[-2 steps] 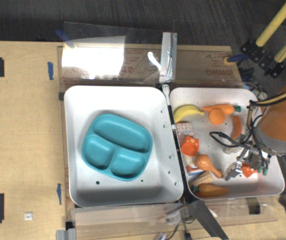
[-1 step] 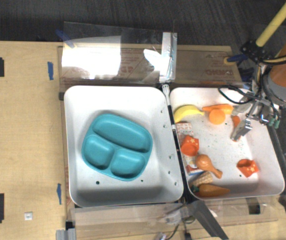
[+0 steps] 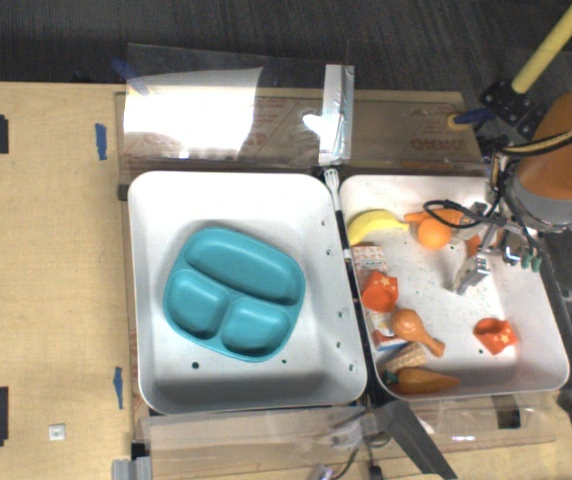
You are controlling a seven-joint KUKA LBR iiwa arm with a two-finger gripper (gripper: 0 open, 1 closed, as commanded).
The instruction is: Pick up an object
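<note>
My gripper [image 3: 471,273] hangs over the middle of the right bin [image 3: 536,368], just right of an orange ball [image 3: 432,232]; nothing shows in it. A yellow banana [image 3: 374,225] lies at the bin's back left. Along the left side are a red crumpled piece [image 3: 379,291], a tan pear-shaped toy [image 3: 416,328] and an orange-brown piece [image 3: 428,379] at the front. A small red object [image 3: 495,335] sits at the front right, apart from my gripper.
The left bin [image 3: 156,368] holds a teal divided plate [image 3: 234,291]. A white and red packet [image 3: 368,258] lies by the wall between the bins. The arm's orange band [image 3: 564,158] is at the right edge, with cables beside it.
</note>
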